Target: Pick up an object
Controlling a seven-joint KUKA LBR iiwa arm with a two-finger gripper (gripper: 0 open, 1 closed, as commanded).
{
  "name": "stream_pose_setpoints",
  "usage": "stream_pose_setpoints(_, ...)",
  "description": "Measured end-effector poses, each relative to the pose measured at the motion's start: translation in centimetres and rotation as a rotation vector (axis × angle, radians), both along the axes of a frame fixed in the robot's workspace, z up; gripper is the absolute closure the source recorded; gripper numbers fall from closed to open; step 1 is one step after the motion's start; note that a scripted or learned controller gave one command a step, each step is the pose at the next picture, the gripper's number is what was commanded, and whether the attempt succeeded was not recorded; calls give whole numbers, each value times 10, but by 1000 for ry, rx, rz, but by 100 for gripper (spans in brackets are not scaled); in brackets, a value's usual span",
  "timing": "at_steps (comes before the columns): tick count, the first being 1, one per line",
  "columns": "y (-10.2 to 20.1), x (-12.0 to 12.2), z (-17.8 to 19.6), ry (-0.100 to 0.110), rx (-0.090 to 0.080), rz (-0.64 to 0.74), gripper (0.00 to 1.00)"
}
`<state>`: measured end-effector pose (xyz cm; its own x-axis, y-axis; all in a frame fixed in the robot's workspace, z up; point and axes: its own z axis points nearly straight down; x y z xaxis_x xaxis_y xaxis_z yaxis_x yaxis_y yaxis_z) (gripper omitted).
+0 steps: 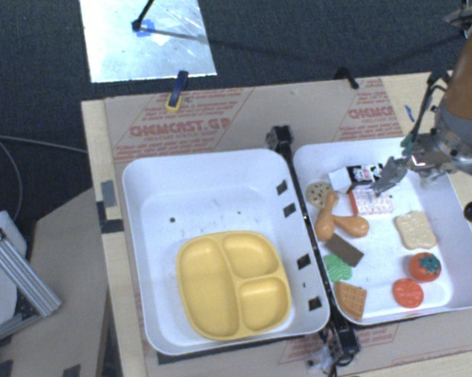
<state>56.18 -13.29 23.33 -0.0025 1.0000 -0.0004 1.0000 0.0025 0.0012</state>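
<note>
Jaws [385, 175] over pink card [369, 202], right bin [467, 223]

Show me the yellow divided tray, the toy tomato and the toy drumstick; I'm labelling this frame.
yellow divided tray [204, 288]: camera view, on the floor of its long left compartment.
toy tomato [425, 266]: camera view, on its red body.
toy drumstick [351, 226]: camera view, on its thick meaty end.

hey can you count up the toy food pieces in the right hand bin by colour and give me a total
Red or orange-red: 2, tomato and round slice
Tan or brown: 5, drumstick, cookie, cracker, waffle, dark bar
Green: 1, piece
Red-and-white: 1, packet
Total: 9
</note>
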Motion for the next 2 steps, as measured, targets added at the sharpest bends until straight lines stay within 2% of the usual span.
stream_pose_setpoints(1, 43, -71, -111, 15, 6, -1, 0)
stream_pose_setpoints(2, 45, 2, -130, -5, 0, 4, 0)
